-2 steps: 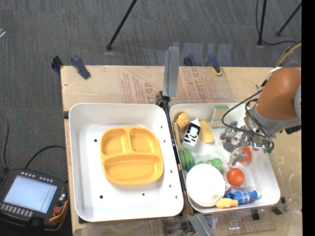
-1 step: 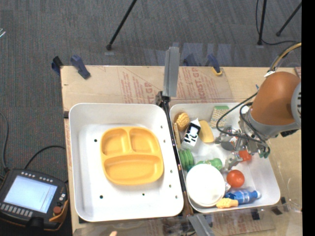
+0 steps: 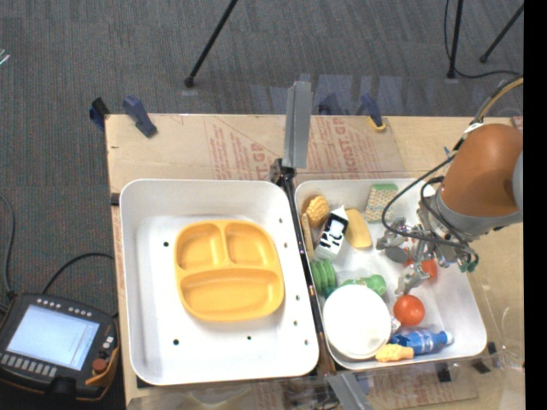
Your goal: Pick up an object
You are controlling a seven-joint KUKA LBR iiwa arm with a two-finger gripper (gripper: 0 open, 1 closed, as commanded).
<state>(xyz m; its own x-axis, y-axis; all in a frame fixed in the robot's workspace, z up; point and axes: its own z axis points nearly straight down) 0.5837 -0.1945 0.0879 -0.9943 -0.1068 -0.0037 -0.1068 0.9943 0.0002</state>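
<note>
My gripper (image 3: 414,278) hangs low over the middle right of the right bin (image 3: 475,314), below the arm's orange band (image 3: 483,171). A small red piece (image 3: 429,269) shows right beside the gripper; whether it is held I cannot make out. Just below sits a red ball (image 3: 408,309). Nearby lie a white bowl (image 3: 356,319), a blue bottle (image 3: 423,341) and a small yellow-orange toy (image 3: 391,354). Further left are a corn cob (image 3: 317,207), a black-and-white carton (image 3: 332,233), a pale yellow piece (image 3: 358,228) and green items (image 3: 324,276).
The left bin (image 3: 145,254) holds a yellow divided plate (image 3: 229,269). A greenish pad (image 3: 381,198) lies at the right bin's far edge. A grey upright post (image 3: 297,131) stands behind the wall where the bins meet. Cables loop around the wrist.
</note>
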